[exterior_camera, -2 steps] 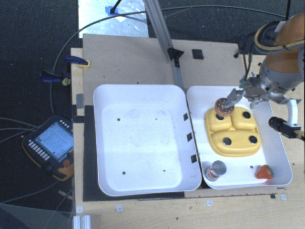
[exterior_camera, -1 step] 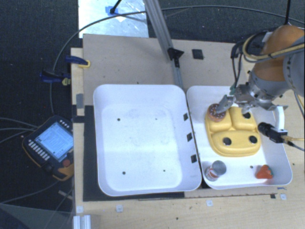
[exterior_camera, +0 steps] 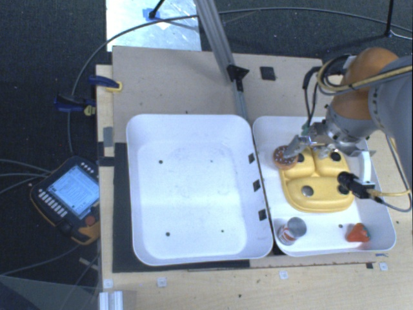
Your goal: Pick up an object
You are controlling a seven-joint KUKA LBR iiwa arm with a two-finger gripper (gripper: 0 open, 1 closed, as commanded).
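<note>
In the right bin (exterior_camera: pixel 271 192) lie a large yellow moulded plastic piece (exterior_camera: pixel 317 185), a small round brown-and-pink thing (exterior_camera: pixel 282 155) by its upper left corner, a small metal can (exterior_camera: pixel 292 230) near the bin's front, and an orange-red object (exterior_camera: pixel 357 232) in the front right corner. My gripper (exterior_camera: pixel 308 143) hangs low over the yellow piece's far end, just to the right of the round brown thing. The wrist hides its tips.
The left bin (exterior_camera: pixel 190 186) stands beside the right one, with black clips along the shared edge. A grey pole (exterior_camera: pixel 216 28) slants in from the top. A teach pendant (exterior_camera: pixel 68 196) lies left of the bench. Cables hang off the arm's wrist.
</note>
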